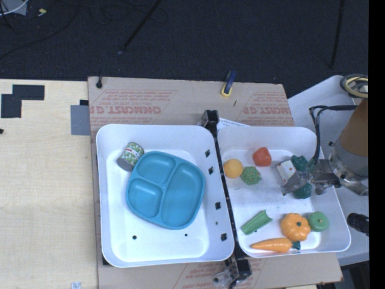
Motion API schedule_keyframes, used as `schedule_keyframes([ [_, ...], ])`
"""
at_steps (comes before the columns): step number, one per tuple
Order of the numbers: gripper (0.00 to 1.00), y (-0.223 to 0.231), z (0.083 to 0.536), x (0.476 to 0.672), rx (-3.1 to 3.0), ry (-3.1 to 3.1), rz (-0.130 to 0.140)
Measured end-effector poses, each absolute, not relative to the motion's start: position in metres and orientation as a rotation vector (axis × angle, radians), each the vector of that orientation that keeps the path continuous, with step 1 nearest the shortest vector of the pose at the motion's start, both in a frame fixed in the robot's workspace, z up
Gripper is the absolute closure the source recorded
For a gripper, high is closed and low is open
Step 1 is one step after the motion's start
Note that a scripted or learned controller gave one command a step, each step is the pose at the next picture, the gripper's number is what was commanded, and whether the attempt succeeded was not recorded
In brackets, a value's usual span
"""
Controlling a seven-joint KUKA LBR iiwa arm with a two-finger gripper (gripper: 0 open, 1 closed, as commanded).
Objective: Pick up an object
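Carrot (272, 244) lies at the near edge of the right bin (325, 245), with the orange pumpkin (295, 226) and a green round piece (318, 221) just beyond it. Green pod (256, 221) to their left. Farther: yellow ball (233, 168), broccoli (251, 175), red piece (261, 156). Gripper (296, 182) sits low over a dark teal object (301, 163); cannot tell its state. Left bin (111, 233) holds 1 blue divided plate (165, 189) and a small can (130, 155).

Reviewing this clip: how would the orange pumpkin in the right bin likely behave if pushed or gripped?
The pumpkin looks round and squat, so it would probably slide or rock rather than roll far. Its glossy ribbed surface suggests hard plastic, likely light and a bit slippery. The green round piece and carrot sit close by, so a push may nudge them.
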State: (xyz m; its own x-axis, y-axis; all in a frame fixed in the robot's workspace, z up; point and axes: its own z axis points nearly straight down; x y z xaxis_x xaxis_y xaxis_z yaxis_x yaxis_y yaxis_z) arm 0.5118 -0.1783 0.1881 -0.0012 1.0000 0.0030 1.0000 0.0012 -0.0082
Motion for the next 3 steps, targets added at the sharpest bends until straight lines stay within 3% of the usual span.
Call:
schedule_keyframes([
  [2, 0.00, -0.168, 0.087, 0.516, -2.215, -2.217, 0.005],
  [3, 1.00, -0.170, 0.099, 0.516, -2.224, -2.212, 0.003],
])
